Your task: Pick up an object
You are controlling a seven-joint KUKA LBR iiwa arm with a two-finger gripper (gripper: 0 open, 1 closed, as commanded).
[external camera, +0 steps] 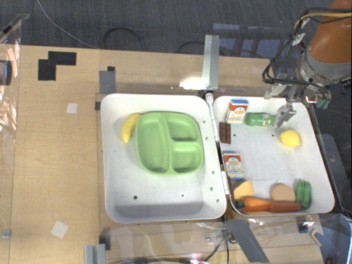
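Lemon (290,139) just below gripper (284,117)

Light wood bench (49,147), black tape marks (55,64), dark carpet floor (137,10) beyond.

**Robot test lab**

Looks like a research lab: pale wooden worktop (49,164) on grey carpet (137,10), two white bins (118,202) clamped in metal brackets (210,59), black marker patches (55,64), loose cables (60,26), plastic toy food (269,205).

Grey arm (324,54) reaches in, gripper (285,117) pointing down
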